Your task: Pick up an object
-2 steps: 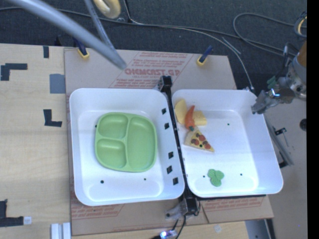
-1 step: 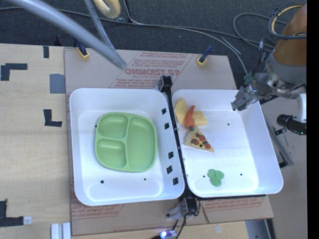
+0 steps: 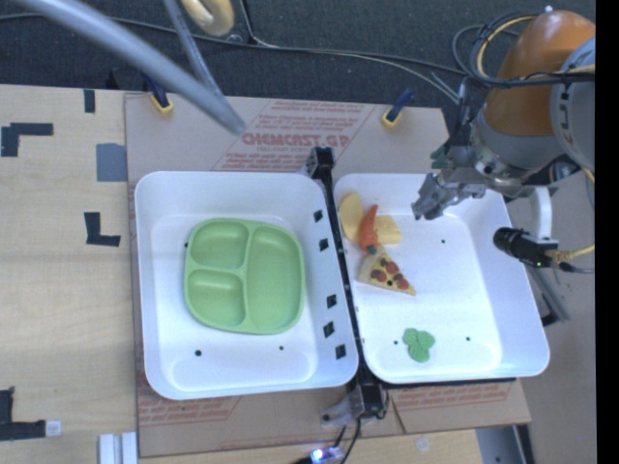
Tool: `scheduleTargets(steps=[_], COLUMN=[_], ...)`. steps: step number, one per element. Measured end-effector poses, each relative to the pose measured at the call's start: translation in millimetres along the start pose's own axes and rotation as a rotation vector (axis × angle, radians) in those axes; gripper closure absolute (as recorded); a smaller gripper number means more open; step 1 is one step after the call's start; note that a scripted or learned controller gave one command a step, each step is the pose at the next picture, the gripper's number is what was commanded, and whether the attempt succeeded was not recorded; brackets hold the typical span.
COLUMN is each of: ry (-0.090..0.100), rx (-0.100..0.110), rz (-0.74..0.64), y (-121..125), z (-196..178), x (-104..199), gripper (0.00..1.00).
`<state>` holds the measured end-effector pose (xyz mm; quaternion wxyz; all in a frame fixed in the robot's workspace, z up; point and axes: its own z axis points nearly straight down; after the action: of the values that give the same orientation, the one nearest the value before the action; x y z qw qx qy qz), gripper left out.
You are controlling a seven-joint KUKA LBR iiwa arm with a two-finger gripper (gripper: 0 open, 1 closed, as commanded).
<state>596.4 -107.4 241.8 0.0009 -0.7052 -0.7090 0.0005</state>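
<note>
Two shallow white bins sit on the desk. The left white bin [image 3: 155, 259] holds one green divided plastic plate [image 3: 244, 275]. The right white bin [image 3: 503, 327] holds what look like four toy foods: one pizza slice [image 3: 387, 274], one yellow piece [image 3: 385, 228], one red-orange piece [image 3: 368, 226], one green leafy piece [image 3: 419, 344]. The gripper [image 3: 430, 204] hovers right of the yellow piece; whether its jaws are parted, I cannot tell.

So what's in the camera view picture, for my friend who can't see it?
A grey and orange robot arm holds its pincer above the right white bin, which has a pizza slice toy, yellow and orange toy food and a small green toy. The left white bin holds a green divided plate.
</note>
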Motion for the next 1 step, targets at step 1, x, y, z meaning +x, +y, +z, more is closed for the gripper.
scheduleTargets(steps=[1], ry=[0.001], rx=[-0.002], rz=[-0.001], y=[3.5], z=[-6.2], x=[55.8], gripper=[1.0])
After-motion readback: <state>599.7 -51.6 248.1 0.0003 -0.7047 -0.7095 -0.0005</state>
